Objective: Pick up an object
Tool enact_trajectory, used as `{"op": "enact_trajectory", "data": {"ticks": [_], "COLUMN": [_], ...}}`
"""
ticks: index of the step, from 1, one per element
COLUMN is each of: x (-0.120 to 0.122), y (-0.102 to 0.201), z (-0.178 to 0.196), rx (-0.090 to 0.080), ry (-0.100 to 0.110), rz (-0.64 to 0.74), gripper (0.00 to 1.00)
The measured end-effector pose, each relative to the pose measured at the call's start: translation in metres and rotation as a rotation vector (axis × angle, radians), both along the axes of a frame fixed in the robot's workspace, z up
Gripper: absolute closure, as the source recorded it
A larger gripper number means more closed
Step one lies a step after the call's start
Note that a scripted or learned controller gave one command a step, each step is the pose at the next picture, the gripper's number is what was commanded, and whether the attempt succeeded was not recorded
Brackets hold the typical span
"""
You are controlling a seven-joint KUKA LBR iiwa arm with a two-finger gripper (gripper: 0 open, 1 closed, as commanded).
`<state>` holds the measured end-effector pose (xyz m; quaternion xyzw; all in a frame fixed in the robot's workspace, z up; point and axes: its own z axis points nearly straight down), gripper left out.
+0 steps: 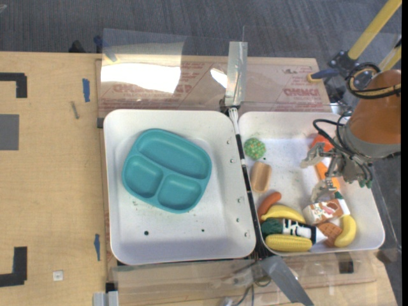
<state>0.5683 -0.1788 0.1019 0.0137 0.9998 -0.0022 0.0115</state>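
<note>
Robot arm reaching from the right into the right of two white bins, above a cluster of toy food.

The left bin (pixel 121 234) holds only a teal divided tray (pixel 167 169), with bare floor around it. In the right bin (pixel 287 148) the objects crowd the near edge: a green ball (pixel 254 147), a tan block (pixel 260 176), a red-orange piece (pixel 270 201), a corn cob (pixel 288 242), a banana (pixel 347 231) and a small printed packet (pixel 326 210); the far part of the bin floor is open. The gripper (pixel 329 185) hangs just above the packet, near the right wall; whether it is open or closed cannot be told, and nothing is visibly held. The arm's orange band (pixel 377 116) is cut off at the picture's edge. Cables blur the wrist detail.
</note>
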Motion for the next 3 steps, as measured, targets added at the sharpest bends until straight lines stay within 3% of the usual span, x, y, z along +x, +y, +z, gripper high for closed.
{"op": "enact_trajectory", "data": {"ticks": [1,2,3], "x": [0.013,0.017,0.017], "y": [0.018,0.018,0.018], "z": [-0.013,0.001,0.0], "rx": [0.001,-0.002,-0.001], "ry": [0.011,-0.004,-0.001], "rz": [0.016,0.016,0.016], "gripper": [0.0,1.0,0.0]}}
